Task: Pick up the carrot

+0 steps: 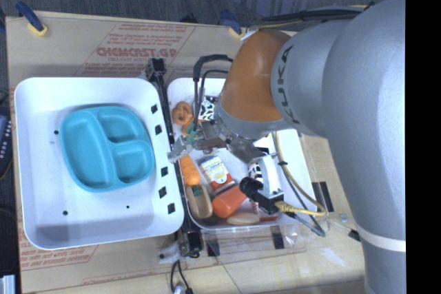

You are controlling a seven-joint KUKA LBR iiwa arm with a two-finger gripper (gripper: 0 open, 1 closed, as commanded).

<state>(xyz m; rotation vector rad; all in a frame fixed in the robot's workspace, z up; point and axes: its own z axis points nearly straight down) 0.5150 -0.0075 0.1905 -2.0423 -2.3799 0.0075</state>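
Left bin [41,148]: we start here, and it carries a blue divided plate [107,147] lying flat, well apart from our target.

Divider: the rims of the two bins meet here, and the carrot lies just to the right of this line.

Carrot [191,171]: there it is, we think, a short orange piece with a greenish end, lying along the left wall of the right bin [180,89], touching or nearly touching a wooden-looking piece [200,202] below it.

Handling: we judge it a toy, so light, stiff and smooth-skinned; a tapered shape like that could squirt out of a pinch.

Where to hold: we would take it across its thick middle, jaws closing crosswise, though the wall beside it leaves little room for one finger.

Neighbours: a small printed packet [215,171] sits just beside it, a larger orange-red item [229,201] lies near the bottom, and a pretzel-like piece [182,113] lies above.

Gripper [196,141]: it hangs just above the carrot's upper end; the wrist hides much of it, so we cannot tell how the jaws stand.

Arm [344,79]: it covers the right half of the bin.
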